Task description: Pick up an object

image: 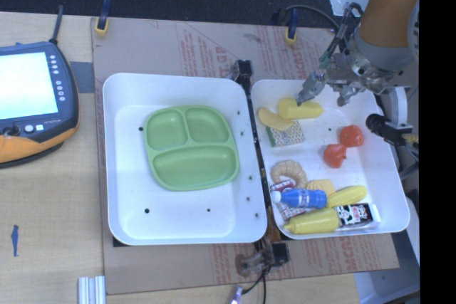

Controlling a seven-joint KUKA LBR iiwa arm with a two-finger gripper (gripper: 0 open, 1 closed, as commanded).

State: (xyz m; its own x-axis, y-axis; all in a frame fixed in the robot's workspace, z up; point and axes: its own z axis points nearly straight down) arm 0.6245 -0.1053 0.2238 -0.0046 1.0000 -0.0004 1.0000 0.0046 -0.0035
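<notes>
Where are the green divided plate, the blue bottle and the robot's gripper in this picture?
green divided plate (pixel 191 147): camera view, on the ridge where its compartments meet.
blue bottle (pixel 308 198): camera view, on the middle of its body.
gripper (pixel 324 89): camera view, midway between its fingertips, above the right bin.

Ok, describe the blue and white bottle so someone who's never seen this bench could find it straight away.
Start at the right bin, the one crowded with toy food, and go to its near end. The bottle lies on its side there, between a ring-shaped pastry and a yellow banana-like piece. It is the only blue thing in that bin.
</notes>
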